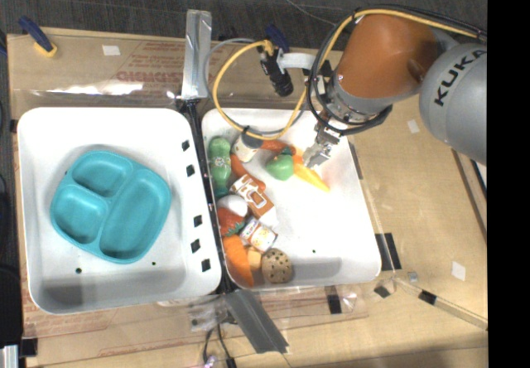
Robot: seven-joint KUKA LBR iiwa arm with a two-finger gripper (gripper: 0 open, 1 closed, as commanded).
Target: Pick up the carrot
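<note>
**Inspector A:** Locate the task item.

**Inspector B:** The orange, tapered plastic carrot (312, 176) lies flat in the right-hand shallow white bin (348, 234), toward one o'clock of that bin's floor, its point aimed at about four o'clock.

**Inspector A:** The arm?

**Inspector B:** The grey arm with the orange band (389, 55) enters from three o'clock. Its two-finger gripper (320, 155) hangs at the carrot's thick end. The fingers appear to touch the carrot; whether they are apart or clamped, I cannot tell.

**Inspector A:** Neighbouring items?

**Inspector B:** A green plastic pepper (281, 167) sits just beside the carrot at nine o'clock. A brown speckled cookie (277, 266) lies at the bin's six o'clock. The left-hand shallow white bin (41, 275) on the desk (431, 234) holds a teal three-compartment plastic plate (112, 205).
</note>
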